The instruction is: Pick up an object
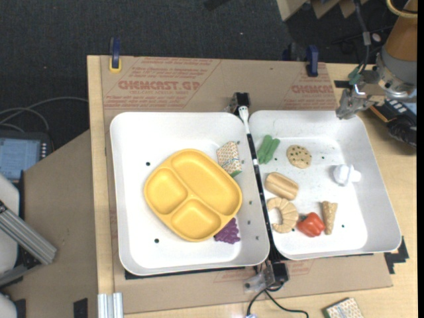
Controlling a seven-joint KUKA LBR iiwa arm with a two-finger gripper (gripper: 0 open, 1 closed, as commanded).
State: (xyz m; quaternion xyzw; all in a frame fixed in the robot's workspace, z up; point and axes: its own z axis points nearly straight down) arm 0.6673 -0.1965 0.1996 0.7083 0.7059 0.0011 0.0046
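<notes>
Purple grapes [227, 232] touch yellow tray [192, 194]; end effector [347, 105] hovers over right bin [371, 152].

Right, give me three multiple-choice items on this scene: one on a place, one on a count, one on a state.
1. Where does the yellow tray lie?
A. left bin
B. right bin
C. on the bare bench

2. How many compartments has the yellow tray?
A. two
B. three
C. five

3. Where is the gripper now?
A. pressed onto the cookie
B. at the far right corner of the right bin, touching no object
C. inside the tray

Answers: 1 A, it fills the left bin. 2 B, three hollows show. 3 B, it stands apart from the cookie and the rest.
</notes>
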